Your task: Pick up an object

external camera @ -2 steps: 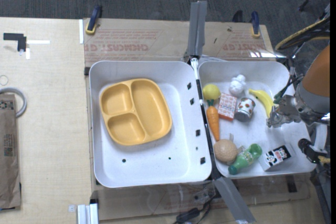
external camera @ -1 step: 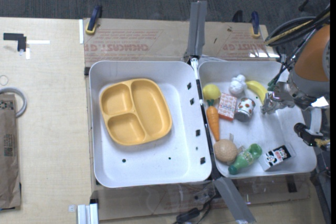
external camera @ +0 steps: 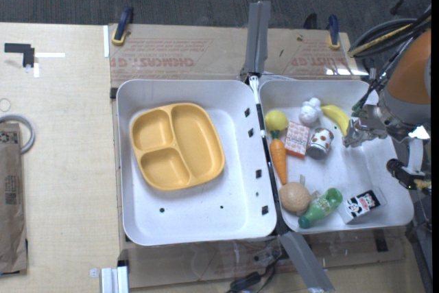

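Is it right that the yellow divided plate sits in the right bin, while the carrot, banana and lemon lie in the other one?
Not quite. The camera view shows the yellow divided plate in the left bin, not the right. The carrot, banana and lemon lie in the other one, the right bin.

Glossy yellow plastic plate (external camera: 177,146) in smooth white bin (external camera: 199,230).

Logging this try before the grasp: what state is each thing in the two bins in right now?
Tray: flat in the left bin, right side up.
Carrot: lying against the right bin's left wall.
Lemon: above the carrot.
Can: on its side.
Banana: lying by the can.
Green bottle: on its side.
Carton: lying flat.
Gripper: low in the right bin, right of the can.
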Available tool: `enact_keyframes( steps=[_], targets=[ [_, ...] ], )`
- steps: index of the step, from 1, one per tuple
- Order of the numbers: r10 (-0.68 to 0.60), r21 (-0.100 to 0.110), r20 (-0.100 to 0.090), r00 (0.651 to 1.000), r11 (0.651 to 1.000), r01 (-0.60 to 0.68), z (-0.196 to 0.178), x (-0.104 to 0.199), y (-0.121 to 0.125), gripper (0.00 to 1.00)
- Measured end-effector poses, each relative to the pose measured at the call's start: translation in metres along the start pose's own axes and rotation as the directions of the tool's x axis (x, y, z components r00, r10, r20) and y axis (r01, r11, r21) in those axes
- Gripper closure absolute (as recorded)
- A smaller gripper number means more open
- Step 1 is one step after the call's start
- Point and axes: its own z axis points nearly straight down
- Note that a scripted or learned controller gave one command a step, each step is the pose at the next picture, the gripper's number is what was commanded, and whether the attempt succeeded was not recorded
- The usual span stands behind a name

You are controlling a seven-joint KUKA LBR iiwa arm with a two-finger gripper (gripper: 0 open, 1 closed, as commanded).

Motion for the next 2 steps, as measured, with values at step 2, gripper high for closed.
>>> enact_keyframes(
  steps=[2],
  targets=[
    [0.081,0.0,-0.001,0.997,0.997,-0.081,-0.091,0.061,0.031,1.0]
  ],
)
